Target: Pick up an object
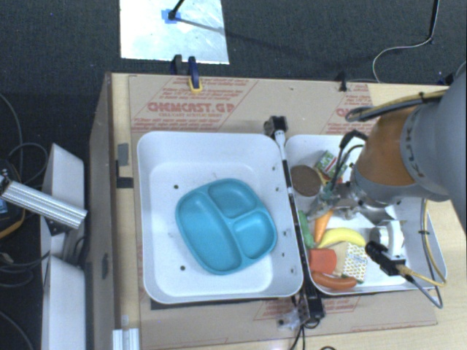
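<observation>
The banana [343, 236] lies in the right bin [416, 281], beside a carrot [322, 226], a red block [323, 259], a sausage [334, 282] and a brown disc [305, 180]. The arm [408, 152] hides much of that bin; the end effector [337, 195] sits low over the carrot, its grip impossible to make out. A blue divided plate [225, 224] fills the left bin [157, 195]

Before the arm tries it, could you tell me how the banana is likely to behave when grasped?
The banana looks like smooth, rigid toy fruit, so it probably stays stiff and light, though it may slip between fingers. Its curved shape could let it rock or swivel when nudged. It lies crowded beside the carrot and a red block, so a push would likely shift those too.
</observation>
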{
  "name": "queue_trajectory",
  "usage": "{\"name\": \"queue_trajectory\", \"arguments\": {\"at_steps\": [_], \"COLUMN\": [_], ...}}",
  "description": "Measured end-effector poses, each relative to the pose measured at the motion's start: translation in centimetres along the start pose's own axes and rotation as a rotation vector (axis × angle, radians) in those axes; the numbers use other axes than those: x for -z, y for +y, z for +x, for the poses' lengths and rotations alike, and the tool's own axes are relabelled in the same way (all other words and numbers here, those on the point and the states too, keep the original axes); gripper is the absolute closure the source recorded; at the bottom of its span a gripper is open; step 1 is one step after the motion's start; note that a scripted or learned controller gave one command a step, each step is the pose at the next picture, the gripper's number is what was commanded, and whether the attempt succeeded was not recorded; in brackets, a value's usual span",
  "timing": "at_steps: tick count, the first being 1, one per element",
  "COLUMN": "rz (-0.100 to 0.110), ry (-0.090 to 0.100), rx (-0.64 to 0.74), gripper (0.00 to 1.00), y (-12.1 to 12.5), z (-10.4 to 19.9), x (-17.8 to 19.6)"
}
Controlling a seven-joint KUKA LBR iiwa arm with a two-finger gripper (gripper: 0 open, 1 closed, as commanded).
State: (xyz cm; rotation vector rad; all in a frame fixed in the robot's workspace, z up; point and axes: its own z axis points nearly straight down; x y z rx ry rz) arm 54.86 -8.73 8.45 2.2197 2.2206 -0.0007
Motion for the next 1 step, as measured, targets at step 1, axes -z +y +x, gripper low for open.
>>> {"name": "queue_trajectory", "arguments": {"at_steps": [1], "rz": [-0.002], "ry": [0.000], "rx": [0.002], "gripper": [1.00], "y": [0.07], "z": [0.02], "x": [1.03]}}
